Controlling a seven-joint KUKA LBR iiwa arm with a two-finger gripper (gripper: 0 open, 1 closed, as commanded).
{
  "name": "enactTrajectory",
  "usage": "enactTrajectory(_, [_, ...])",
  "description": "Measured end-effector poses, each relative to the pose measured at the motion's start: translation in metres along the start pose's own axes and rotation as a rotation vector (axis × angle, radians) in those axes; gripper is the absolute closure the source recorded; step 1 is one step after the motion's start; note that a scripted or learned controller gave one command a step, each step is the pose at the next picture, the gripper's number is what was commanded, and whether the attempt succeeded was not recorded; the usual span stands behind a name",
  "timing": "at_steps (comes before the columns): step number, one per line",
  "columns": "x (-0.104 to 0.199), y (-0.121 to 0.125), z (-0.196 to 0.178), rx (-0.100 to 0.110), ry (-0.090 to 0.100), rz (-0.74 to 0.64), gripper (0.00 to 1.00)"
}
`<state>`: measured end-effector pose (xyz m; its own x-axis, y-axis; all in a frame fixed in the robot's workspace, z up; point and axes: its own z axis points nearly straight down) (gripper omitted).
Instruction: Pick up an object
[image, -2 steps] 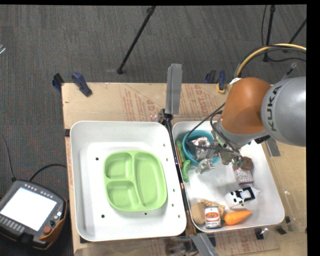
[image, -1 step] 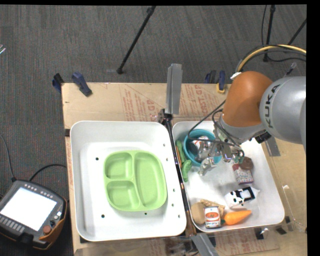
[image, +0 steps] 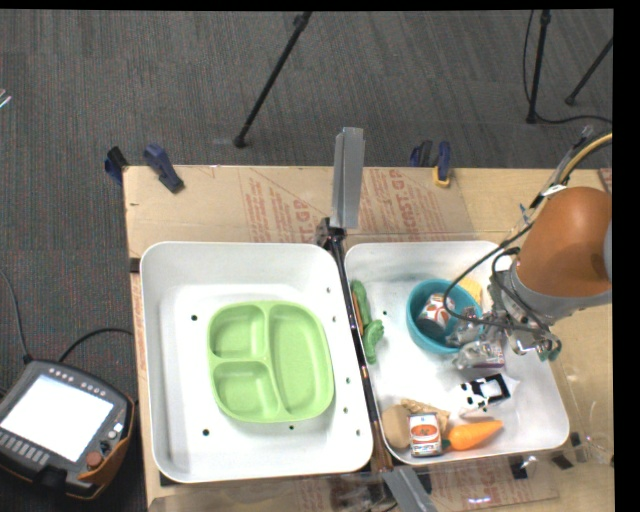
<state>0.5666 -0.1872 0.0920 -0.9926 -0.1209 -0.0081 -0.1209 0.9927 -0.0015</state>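
In the right bin, a blue bowl holds a small red and white item. A green pod-shaped toy lies along the bin's left wall. At the front lie an orange carrot, a small can with a red label and a tan bread-like piece. My gripper reaches down from the right, just right of the bowl and above the carrot, over the bin floor. The wrist's cables and metal parts hide what is directly under it.
The left bin holds a green divided plate. A grey post stands at the back between the bins. Blue clamps grip the bench's back edge. A teach pendant lies on the floor at the lower left.
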Motion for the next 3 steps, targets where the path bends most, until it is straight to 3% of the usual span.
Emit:
enactTrajectory(1, [0.001,0.003,0.004,-0.003,0.006,-0.004,0.00])
enactTrajectory(2, [-0.056,0.098,0.006,-0.006,0.009,0.084,0.00])
enactTrajectory(3, [0.019,0.033,0.004,0.000,0.009,0.197,0.00])
